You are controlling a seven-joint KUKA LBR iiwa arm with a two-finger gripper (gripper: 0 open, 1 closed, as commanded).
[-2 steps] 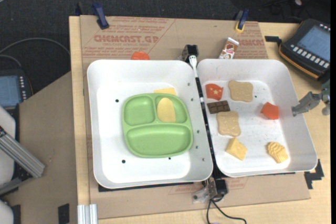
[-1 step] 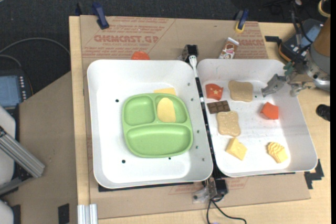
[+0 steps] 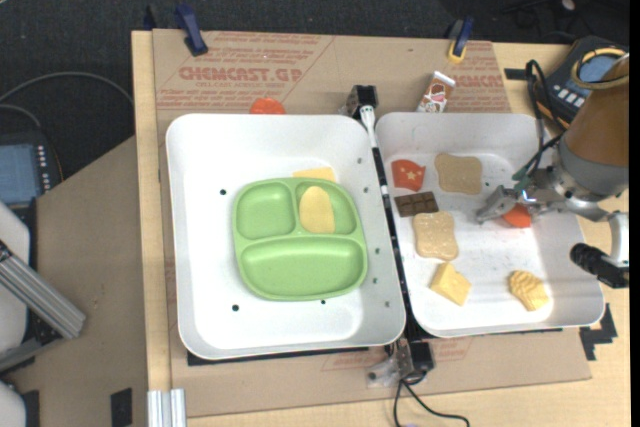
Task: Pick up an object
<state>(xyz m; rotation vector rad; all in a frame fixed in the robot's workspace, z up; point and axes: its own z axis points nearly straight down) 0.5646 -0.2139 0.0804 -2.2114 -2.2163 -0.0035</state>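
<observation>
The right bin holds several toy foods: a red piece, a tan toast slice, a brown chocolate bar, a pale cracker, a yellow cheese wedge and a yellow pastry. My gripper hangs low over the right half of this bin, reaching in from the right. A small orange-red object lies directly under it, partly hidden by it. Whether that object is gripped cannot be seen.
The left bin carries a green divided plate with a yellow piece in its upper right compartment, and another yellow piece behind the plate. A small carton and blue clamps sit on the board beyond the bins.
</observation>
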